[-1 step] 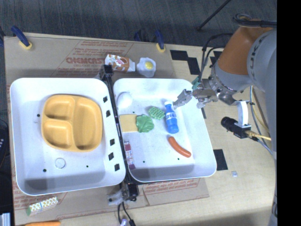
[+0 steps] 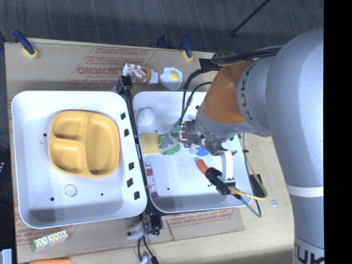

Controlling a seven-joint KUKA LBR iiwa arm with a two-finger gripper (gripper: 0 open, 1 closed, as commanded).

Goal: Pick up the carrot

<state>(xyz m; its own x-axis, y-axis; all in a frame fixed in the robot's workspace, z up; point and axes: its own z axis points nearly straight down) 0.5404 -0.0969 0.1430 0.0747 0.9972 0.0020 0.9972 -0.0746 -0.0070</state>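
Camera view is showing us hovering over the right bin (image 2: 165,202), with the gripper (image 2: 190,135) hanging among small items; whether it is spread or pressed together we cannot tell, since the wrist is hiding it. The carrot (image 2: 202,165) is lying on the bin floor just beside the gripper, toward the near edge, not held. We are judging that we should be centring over the carrot, aligning across its width, before descending, avoiding the green item (image 2: 169,146).
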